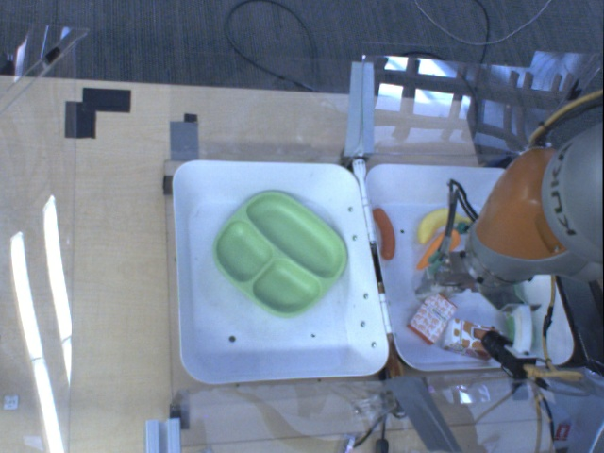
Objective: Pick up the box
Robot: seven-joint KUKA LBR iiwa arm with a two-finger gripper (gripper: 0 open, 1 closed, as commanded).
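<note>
The box lies flat in the right bin, just below the tool; whether the tool is spread or pressed together I cannot tell. It looks like light, stiff cardboard, probably best pinched across its two short sides.

The green three-compartment plastic plate lies in the left shallow white bin; the small red-and-white patterned box lies, seemingly flat, in the right shallow white bin, at its 7 o'clock.

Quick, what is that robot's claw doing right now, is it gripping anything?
Gripper: cannot be told. It hangs low in the right bin, just above the small box, too dark and crowded to read.
</note>
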